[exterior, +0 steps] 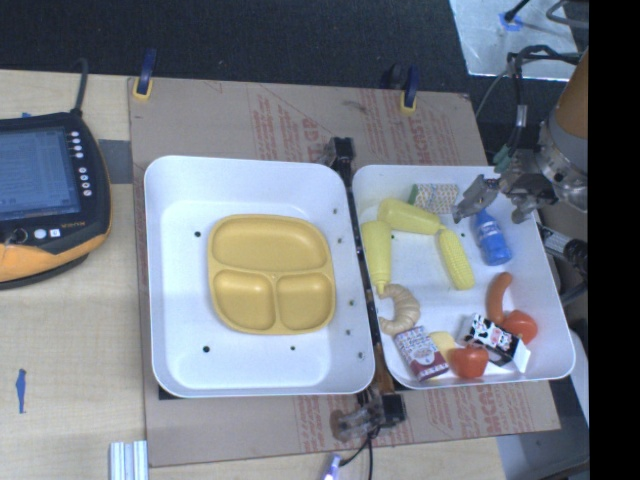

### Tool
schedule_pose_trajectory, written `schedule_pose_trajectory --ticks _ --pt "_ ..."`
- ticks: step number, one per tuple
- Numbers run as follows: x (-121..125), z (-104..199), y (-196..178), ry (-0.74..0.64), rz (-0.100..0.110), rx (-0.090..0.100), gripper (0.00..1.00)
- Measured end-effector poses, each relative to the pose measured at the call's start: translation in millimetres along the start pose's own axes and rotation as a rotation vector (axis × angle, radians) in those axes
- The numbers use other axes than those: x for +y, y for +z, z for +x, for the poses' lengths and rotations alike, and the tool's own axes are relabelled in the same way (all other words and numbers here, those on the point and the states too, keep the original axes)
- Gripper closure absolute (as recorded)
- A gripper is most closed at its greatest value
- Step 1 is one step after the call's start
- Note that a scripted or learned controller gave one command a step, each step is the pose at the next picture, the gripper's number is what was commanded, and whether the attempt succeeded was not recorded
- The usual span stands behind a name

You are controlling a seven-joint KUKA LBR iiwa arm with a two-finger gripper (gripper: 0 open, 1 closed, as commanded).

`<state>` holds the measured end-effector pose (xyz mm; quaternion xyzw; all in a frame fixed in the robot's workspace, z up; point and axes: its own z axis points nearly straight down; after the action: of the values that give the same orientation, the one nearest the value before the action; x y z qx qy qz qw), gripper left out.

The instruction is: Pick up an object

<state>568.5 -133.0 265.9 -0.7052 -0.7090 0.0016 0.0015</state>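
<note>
My gripper (498,204) hangs over the far right part of the right bin (556,298), its two fingers spread open with nothing between them. A small blue bottle (491,238) lies just in front of the fingertips, apart from them. Also in this bin are two corn cobs (409,216) (455,259), a yellow banana (376,252), a croissant (401,308), a sausage (498,292), two tomatoes (520,325) (467,361), a black and white carton (492,337), a red packet (420,354) and a checkered packet (435,197).
The left bin (170,308) holds a yellow divided plate (270,272). A tablet controller (45,193) lies on the bench at the far left. Blue and yellow clamps (143,73) (408,86) pin the cardboard at the back.
</note>
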Motion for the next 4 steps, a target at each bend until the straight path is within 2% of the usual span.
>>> schedule_pose_trajectory --ticks 1,2,3,4 --pt "21.6 -80.1 95.6 0.001 0.003 -0.001 0.00" --pt "60.9 -78.9 175.1 -0.001 0.002 -0.001 0.00" --pt "61.7 -80.2 163.0 -0.004 0.000 -0.003 1.00" --pt "85.1 -80.7 173.9 0.002 0.014 0.004 1.00"
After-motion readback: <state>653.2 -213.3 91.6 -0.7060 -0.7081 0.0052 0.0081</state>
